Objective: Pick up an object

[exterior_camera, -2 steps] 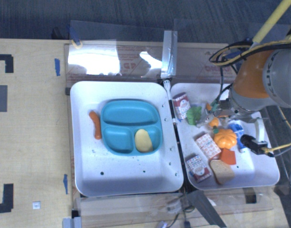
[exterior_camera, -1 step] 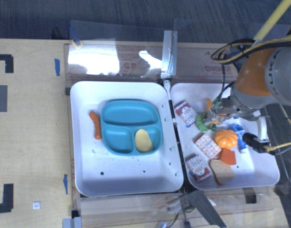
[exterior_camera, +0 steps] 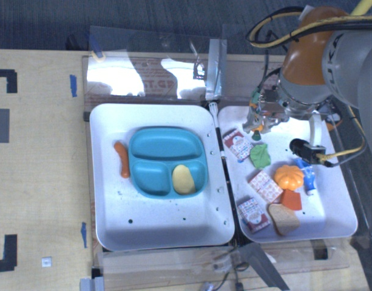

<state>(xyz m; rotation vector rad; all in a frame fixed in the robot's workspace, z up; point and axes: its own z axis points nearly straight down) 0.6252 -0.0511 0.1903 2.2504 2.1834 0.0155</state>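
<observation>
A grey arm [exterior_camera: 355,59] with a glossy orange band [exterior_camera: 310,53], looped yellow and black cables [exterior_camera: 277,26], metallic wrist hardware [exterior_camera: 267,108].

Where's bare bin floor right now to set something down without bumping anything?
Best room is the left bin: a wide bare strip in front of the blue tray, plus the corner behind the orange carrot. The right bin is crowded: packets, green piece, orange fruit, bread and the gripper fill the middle; only its right rim strip looks bare.
</observation>
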